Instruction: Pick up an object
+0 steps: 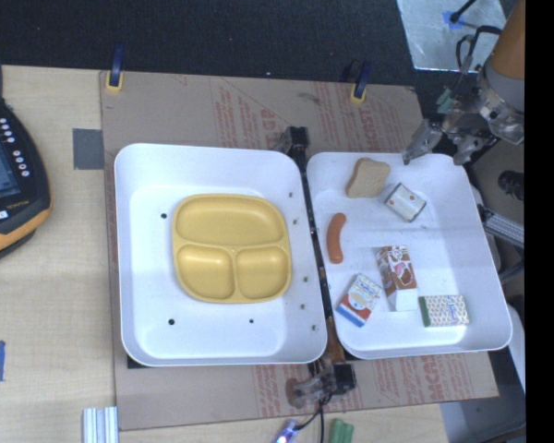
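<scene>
Nothing is picked yet: the bread slice [367,177], small carton [404,201] and sausage [335,237] lie in the right bin [480,247], right of centre. The gripper [439,146] hovers upper right, fingers spread, empty.

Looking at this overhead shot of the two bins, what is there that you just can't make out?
- End effector, camera view: small and blurred at the right bin's top corner, so its finger state is unreadable.
- Arm, camera view: cut off by the right edge.
- Cartons' print, camera view: too small to read.
- Handheld pendant, camera view: cut off by the left edge.
- Small parts below the bins, camera view: blurred, unidentifiable.
</scene>
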`<state>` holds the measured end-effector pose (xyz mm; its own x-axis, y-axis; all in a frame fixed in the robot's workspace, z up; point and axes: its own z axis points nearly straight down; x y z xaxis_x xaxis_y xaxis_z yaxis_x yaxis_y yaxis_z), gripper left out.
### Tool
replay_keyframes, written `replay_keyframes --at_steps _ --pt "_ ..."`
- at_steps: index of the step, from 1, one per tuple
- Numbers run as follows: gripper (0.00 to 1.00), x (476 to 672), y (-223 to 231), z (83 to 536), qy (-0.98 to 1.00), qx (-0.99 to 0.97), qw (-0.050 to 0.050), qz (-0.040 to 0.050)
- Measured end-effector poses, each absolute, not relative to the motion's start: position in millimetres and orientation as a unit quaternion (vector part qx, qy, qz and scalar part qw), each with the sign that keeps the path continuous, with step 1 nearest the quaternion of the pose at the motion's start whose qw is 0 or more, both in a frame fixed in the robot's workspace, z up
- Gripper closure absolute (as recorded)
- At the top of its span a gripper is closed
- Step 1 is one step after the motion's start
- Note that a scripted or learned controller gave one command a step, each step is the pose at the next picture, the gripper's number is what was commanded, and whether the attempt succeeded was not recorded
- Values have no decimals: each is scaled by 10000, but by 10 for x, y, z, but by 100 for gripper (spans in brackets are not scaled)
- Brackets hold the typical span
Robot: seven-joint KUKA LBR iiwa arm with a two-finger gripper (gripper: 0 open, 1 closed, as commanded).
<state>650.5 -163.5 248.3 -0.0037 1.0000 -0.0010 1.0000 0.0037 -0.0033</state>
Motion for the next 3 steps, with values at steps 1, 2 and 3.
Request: replay_keyframes --at_steps 1,2,3 --pt "0 6167 -1698 1165 -7087 -7055 22 26" --pt "0 5422 -1328 1190 -7087 -7055 12 17" --pt "0 5273 -1365 915 -7091 -7051 9 15"
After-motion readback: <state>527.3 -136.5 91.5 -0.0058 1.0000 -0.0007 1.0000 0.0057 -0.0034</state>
